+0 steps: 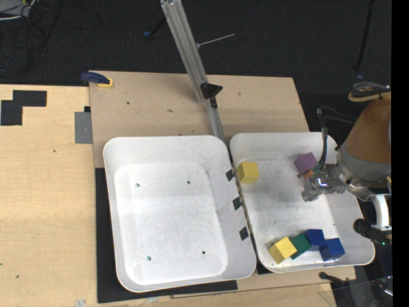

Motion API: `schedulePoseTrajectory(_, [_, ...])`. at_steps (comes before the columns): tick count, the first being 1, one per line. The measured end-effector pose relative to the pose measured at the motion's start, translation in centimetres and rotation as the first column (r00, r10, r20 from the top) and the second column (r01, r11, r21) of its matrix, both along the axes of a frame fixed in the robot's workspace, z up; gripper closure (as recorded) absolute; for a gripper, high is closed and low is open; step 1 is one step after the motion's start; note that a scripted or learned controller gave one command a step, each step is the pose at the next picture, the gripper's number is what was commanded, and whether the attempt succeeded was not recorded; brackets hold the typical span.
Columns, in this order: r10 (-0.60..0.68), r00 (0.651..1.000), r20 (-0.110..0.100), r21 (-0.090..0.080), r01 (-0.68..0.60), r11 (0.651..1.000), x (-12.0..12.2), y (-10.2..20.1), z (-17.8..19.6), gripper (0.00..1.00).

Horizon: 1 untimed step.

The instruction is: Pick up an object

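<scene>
The right bin point(281, 152) holds several small blocks. A yellow cube point(248, 171) lies near its left wall. A purple block point(305, 163) lies toward the back right. At the front sit a yellow block point(281, 249), a green block point(299, 244) and two blue blocks point(314, 237) point(331, 249), bunched together. My gripper point(312, 188) hangs low over the bin floor, just in front of the purple block and close to it. The arm's wrist hides the gripper's upper part.
The left bin point(128, 152) stands beside the right one, with black clips point(238, 203) along the shared edge. A slanted aluminium rail point(190, 50) rises behind the bins. The arm's grey body point(370, 146) overhangs the right bin's right rim.
</scene>
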<state>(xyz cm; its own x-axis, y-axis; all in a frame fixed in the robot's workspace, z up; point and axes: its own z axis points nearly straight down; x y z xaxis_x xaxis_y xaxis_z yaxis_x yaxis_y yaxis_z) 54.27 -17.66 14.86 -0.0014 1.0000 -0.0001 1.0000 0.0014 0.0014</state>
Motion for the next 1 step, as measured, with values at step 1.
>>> schedulePoseTrajectory(1, [0.0, 1.0, 0.003, -0.001, 0.0, 1.0, 0.1, -0.1, 6.35, 1.0])
